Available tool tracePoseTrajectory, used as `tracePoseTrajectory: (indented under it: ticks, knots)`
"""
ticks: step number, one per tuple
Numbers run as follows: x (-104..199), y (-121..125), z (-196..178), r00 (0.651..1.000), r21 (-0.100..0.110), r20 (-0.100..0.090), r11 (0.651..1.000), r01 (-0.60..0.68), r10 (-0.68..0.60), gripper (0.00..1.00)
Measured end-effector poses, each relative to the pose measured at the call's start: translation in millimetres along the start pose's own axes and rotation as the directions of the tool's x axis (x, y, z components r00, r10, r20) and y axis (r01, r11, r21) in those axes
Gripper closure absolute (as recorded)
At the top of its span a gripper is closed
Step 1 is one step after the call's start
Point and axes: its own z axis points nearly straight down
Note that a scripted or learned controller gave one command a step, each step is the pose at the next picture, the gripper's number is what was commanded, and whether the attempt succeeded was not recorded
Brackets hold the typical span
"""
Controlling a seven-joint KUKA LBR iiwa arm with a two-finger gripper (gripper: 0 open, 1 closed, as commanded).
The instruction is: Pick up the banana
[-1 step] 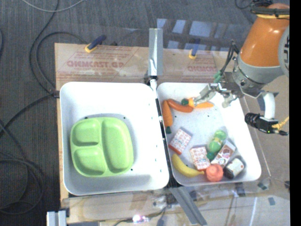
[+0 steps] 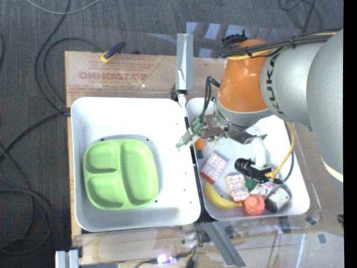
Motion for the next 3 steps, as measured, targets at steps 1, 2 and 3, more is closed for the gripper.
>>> tracePoseTrajectory:
  ticks: [1, 2, 3]
  knots:
    - [-55, 3, -1, 0.990, -0.001, 0.001, 0.990, 0.142, -0.142, 0.00]
    - [-45, -82, 0, 0.931, -0.001, -0.001, 0.931, 0.365, -0.365, 0.00]
    - [-129, -43, 49, 0.906, -0.001, 0.001, 0.906, 0.423, -0.423, 0.00]
